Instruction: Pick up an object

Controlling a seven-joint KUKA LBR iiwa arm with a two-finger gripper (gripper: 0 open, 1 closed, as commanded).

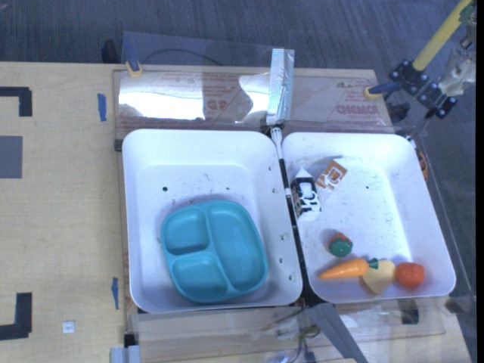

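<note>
Camera view looks down on two white bins set side by side on the counter (60, 203), and the claw (435, 89) sits at the upper right corner, outside both bins, on a dark fitting below a yellow rod (448, 29); I cannot tell whether it is released or clenched, and nothing is seen in its grasp. Well below and to the left of the claw, in the right bin (435, 203), lie the likely picks: a toy carrot (344, 270), a pale yellow piece (379, 276) touching it, an orange-red ball (410, 274) just beside that, and a small red and green toy (340, 243) above the carrot. Nearer the claw lie a black and white packet (305, 194) and a small orange and white carton (331, 175). Farther left, the left bin (151, 157) holds a teal divided plate (214, 249). The carrot looks light, stiff and smooth, so probably slippery; taking it across its thick middle seems safest, though its neighbour crowds the blunt end.
</note>
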